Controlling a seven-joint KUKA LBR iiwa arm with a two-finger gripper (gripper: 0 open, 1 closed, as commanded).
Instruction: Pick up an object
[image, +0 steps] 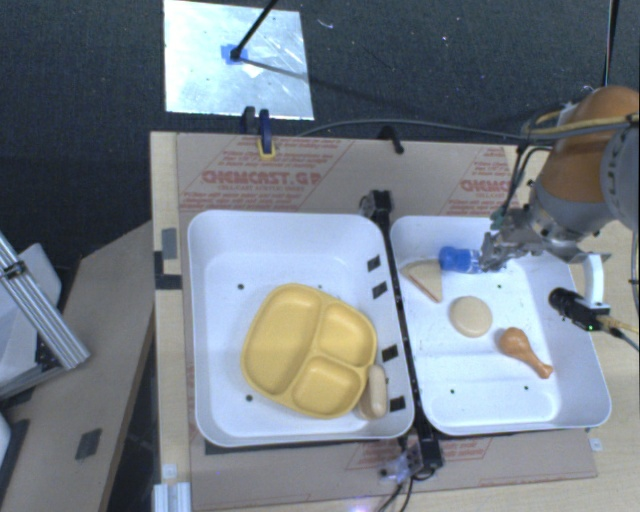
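Blue object (458, 260) just beside hand (492, 252)

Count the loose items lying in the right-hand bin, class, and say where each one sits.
4: a blue object at the end effector, a wedge-shaped piece left of centre, a round cream piece in the middle, a drumstick right. The arm may hide more.

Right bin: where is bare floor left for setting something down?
The right bin has bare floor along its near edge, below the round biscuit and drumstick. Its far end is crowded: gripper, blue object, wedge slice.
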